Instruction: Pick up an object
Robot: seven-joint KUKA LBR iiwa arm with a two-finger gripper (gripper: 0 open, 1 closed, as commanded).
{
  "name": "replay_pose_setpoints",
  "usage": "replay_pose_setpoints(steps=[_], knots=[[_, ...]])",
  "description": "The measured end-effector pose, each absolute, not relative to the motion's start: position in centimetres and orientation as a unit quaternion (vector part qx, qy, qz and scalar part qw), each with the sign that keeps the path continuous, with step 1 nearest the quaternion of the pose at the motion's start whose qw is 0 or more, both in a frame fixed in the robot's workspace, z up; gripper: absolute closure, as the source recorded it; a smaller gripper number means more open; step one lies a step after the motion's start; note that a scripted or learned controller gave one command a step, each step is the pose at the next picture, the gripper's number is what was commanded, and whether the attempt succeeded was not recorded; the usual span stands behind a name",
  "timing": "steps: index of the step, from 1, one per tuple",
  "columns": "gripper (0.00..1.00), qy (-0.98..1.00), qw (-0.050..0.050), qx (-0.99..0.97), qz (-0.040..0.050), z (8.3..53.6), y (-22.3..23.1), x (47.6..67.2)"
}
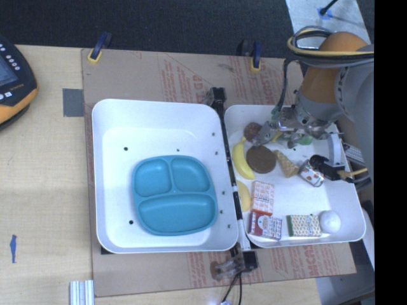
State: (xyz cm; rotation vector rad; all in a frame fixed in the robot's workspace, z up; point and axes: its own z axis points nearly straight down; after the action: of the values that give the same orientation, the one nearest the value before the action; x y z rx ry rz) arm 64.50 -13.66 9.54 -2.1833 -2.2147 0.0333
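The right bin (343, 205) holds several small items: a yellow banana (240, 161), a brown round cookie (261, 159), a tan cone (287, 164), a red-and-white carton (262, 199), a red box (265, 225), a green-and-white box (303, 225), a white ball (329, 220) and a small can (311, 175). My gripper (275, 132) hangs low over the bin's far end, just above the cookie and beside a brown item (253, 131). Nothing shows between its fingers.
The left bin (114, 126) holds a blue divided plate (174, 194). A yellow-and-black handset (13, 81) lies at the far left of the bench. Clamps (254, 54) sit at the cardboard's back edge. The arm (331, 75) fills the upper right.
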Motion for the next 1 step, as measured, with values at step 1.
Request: replay_pose_setpoints(steps=[1], knots=[[0.00,-0.710,0.004,-0.704,0.0031,10.28,-9.17,65.53]])
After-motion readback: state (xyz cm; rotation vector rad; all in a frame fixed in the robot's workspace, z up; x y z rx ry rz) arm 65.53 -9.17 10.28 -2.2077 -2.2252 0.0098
